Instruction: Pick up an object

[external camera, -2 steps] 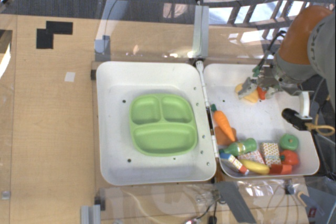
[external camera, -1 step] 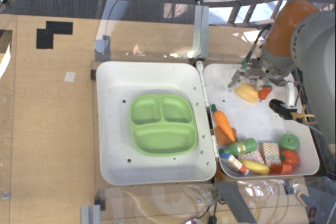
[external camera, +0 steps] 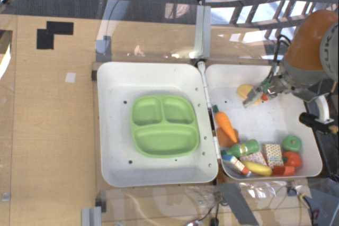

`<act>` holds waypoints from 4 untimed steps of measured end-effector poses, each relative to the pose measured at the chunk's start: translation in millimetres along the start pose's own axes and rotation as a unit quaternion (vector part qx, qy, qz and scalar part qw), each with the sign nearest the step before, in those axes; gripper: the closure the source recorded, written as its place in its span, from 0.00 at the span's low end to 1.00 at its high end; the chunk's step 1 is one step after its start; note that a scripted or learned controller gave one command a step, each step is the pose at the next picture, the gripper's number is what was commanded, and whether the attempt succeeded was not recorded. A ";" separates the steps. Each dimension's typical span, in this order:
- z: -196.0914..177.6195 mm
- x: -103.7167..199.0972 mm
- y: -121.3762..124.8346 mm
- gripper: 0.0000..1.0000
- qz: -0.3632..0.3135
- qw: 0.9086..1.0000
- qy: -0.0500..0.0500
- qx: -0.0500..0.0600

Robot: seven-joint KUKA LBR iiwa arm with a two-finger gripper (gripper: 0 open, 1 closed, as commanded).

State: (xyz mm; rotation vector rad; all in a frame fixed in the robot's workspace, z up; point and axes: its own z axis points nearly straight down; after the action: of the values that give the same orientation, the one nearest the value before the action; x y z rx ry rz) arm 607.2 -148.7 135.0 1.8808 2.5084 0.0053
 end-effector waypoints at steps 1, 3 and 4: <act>42.1 -45.0 51.0 0.00 0.023 1.000 -0.002 -0.005; 47.7 -11.1 29.9 0.00 0.248 0.969 0.000 0.000; 12.8 -57.6 29.7 0.00 0.233 0.973 0.000 0.000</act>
State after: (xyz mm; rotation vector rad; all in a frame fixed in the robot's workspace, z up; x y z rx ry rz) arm 651.9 -195.7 122.6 2.4131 2.0022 0.0077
